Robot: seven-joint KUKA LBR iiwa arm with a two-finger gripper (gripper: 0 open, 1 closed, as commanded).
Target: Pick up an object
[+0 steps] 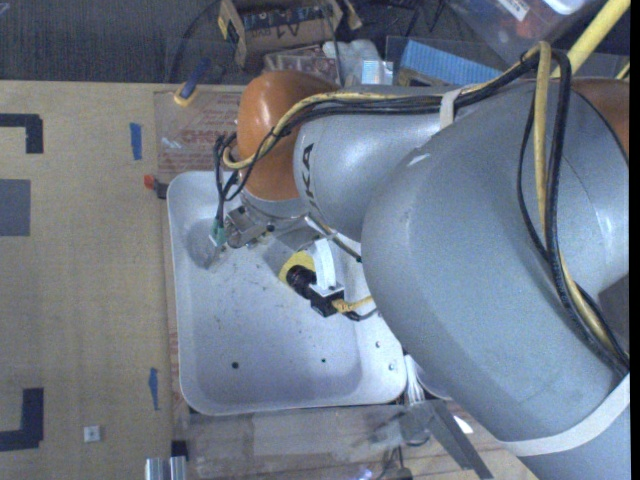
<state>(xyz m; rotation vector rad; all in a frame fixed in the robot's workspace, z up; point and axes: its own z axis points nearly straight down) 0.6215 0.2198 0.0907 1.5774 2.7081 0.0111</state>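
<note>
My gripper (212, 248) reaches down into the far left corner of the white bin (260, 368), under the orange band (270, 133) of the wrist. A small green piece (215, 233) shows at the gripper's tip. I cannot tell whether it is an object or part of the tool. A yellow, black and white item (310, 283) sits just right of the wrist, over the bin floor. Whether it lies in the bin or hangs from the arm is unclear. The big grey arm hides the bin's right side.
The bin's floor near the front and left shows a few dark specks (235, 366). Wooden bench surface (80, 268) with blue tape marks lies to the left. Boxes and clutter (280, 13) stand behind the bench. Cables (545, 168) run along the arm.
</note>
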